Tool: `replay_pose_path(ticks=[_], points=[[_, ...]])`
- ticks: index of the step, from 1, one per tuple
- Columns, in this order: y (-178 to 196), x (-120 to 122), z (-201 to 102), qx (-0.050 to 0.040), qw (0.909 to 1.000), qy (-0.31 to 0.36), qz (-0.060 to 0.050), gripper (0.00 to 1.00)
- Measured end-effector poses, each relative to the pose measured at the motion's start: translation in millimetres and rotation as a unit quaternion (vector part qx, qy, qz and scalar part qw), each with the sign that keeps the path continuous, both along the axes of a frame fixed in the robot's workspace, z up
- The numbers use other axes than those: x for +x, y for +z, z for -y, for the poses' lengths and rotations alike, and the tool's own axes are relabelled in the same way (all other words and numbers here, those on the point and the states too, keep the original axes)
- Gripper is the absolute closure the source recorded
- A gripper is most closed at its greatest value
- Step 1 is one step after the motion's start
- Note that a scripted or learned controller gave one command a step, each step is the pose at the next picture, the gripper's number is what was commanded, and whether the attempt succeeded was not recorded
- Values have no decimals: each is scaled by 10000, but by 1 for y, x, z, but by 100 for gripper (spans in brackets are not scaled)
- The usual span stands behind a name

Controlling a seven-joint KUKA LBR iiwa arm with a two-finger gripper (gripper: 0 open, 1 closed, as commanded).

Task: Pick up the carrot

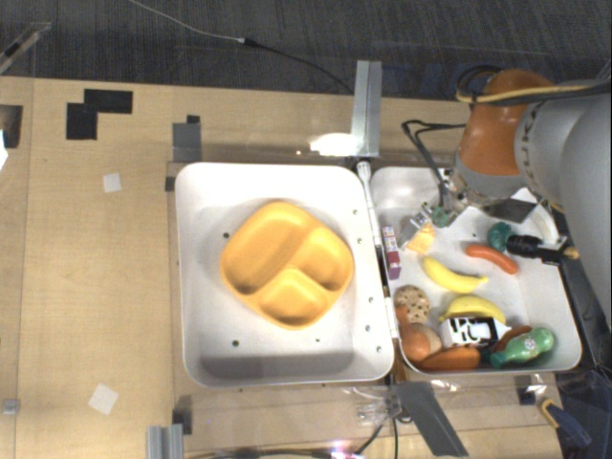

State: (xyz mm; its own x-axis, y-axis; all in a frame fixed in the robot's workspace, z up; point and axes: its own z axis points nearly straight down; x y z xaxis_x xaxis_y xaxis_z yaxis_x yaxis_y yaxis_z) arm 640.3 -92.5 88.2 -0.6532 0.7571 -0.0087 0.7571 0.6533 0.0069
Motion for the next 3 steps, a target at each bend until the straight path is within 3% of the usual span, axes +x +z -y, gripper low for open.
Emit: replay_pose_path(ticks=[1, 2, 3], points=[[13, 3, -3, -1, 10000, 39, 37, 100], [13, 3, -3, -3, 10000, 41, 39, 0], [10, -22, -2, 4, 9939, -1093, 118, 0]])
